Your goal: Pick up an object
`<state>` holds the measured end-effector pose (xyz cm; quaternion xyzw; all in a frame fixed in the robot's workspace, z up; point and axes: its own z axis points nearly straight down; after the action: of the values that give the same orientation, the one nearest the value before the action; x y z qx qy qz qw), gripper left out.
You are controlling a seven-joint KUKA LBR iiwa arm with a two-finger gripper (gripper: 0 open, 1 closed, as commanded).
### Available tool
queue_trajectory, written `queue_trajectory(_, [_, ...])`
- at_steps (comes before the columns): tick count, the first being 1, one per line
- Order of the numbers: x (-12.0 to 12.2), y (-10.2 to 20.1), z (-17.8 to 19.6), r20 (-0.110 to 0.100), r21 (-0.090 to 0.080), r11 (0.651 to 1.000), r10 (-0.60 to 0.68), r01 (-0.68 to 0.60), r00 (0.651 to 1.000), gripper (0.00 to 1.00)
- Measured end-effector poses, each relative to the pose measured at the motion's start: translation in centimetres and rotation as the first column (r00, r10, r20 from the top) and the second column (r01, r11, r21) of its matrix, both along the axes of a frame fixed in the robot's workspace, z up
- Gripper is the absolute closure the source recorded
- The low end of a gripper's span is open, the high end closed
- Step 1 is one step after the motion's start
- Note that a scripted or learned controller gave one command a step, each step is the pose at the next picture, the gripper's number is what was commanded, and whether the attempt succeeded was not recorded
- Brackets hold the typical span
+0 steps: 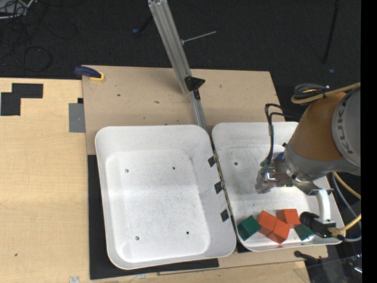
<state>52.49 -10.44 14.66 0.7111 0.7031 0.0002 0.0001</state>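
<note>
Orange blocks (275,224) and green blocks (248,226) huddle at right bin's (241,140) 6 o'clock edge, likely slid there; gripper (266,179) hovers at their 12 o'clock, nothing held; finger spread unclear

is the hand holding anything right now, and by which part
Cannot be told. The hand hangs over the right bin, apart from the blocks lying along the bin's near edge.
</note>
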Motion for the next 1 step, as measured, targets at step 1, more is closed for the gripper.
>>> queue_trajectory(1, [0.70,-0.35,6.11,0.003,-0.001,1.000,0.011,-0.011,1.000,1.00])
